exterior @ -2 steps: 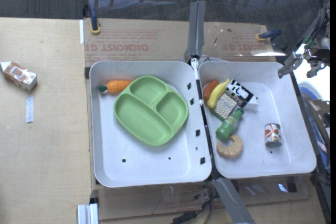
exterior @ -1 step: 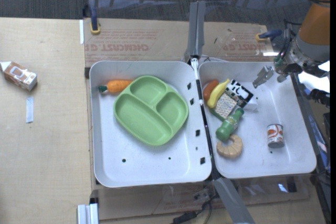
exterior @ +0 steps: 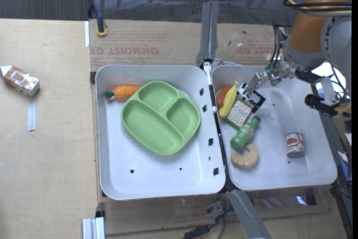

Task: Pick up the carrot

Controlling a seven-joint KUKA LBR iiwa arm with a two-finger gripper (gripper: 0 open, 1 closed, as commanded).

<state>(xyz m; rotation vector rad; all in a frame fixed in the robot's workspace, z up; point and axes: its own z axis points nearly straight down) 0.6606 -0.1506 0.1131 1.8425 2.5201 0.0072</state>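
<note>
The carrot (exterior: 124, 92), orange with a green top, lies flat in the far left corner of the left bin (exterior: 112, 176), beside the rim of a green divided plate (exterior: 161, 116). My gripper (exterior: 251, 92) hangs over the right bin (exterior: 316, 173), near its far left part, just above a cluster of items. Its fingers stand apart with nothing between them. The carrot is far to the gripper's left, across the divider between the bins.
Under and beside the gripper sit an orange fruit (exterior: 224, 95), a yellow banana (exterior: 229, 103), a speckled box (exterior: 239, 113), a green bottle (exterior: 245, 134) and a tan ring (exterior: 245, 157). A small can (exterior: 295, 144) stands further right. A carton (exterior: 21, 81) lies on the bench at left.
</note>
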